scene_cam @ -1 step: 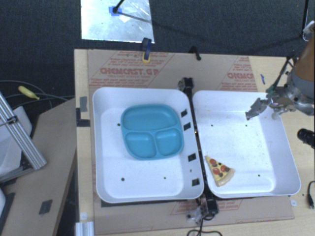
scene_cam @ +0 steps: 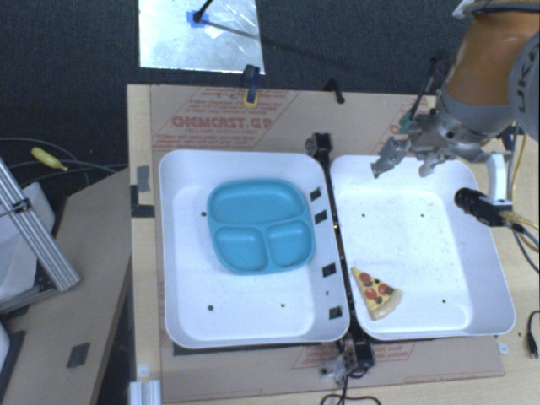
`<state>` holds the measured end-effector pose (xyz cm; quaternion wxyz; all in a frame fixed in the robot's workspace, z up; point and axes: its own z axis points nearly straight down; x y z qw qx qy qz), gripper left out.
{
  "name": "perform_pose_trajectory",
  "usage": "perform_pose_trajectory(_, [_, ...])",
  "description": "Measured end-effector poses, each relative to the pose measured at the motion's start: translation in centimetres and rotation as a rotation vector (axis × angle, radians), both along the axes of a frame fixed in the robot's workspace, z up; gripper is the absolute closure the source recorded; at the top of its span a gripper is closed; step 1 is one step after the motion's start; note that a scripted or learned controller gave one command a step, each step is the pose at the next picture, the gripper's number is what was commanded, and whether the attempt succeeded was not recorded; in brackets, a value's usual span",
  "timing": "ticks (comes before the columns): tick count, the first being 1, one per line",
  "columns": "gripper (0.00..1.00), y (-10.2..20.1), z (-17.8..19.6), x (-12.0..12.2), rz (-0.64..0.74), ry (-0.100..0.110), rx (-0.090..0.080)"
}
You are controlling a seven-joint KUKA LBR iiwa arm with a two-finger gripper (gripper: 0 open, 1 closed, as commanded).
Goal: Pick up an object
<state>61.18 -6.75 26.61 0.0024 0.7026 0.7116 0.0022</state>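
Nearest me, at the front edge of the bench, I see a knot of black clips and cable where the two bins meet.

Right bin: one item, a pizza slice, toy-like, lying flat near the front-left corner, just beside the divider between the bins. Crust end points toward the front, tip toward the back-left. Red dots on its topping. The rest of the bin floor shows a few small dark specks and screw marks.

Left bin: one item, a blue divided plate, sitting about mid-bin, slightly toward the back. Three compartments: one wide at the back, two smaller at the front. I see nothing lying in any of them.

Black tabs run along the seam between the bins.

Farther back, over the rear rim of the right bin, the tool hangs with its two fingers spread apart, nothing between them. It is well apart from the pizza slice, which lies at the opposite end of the same bin. Grey wrist and orange band above it, upper right.

Behind the bins: cardboard sheet with red lettering under both bins, a blue-and-yellow clamp at its back edge. Beyond that, a shiny metal sheet on dark carpet.
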Motion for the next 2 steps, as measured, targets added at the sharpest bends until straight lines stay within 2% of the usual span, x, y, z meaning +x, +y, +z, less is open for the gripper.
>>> perform_pose_trajectory(1, [0.0,12.09,9.56,-4.23,0.004,-0.005,0.006])
perform_pose_trajectory(2, [1.0,11.22,10.06,-4.09,-0.006,0.0,0.001])
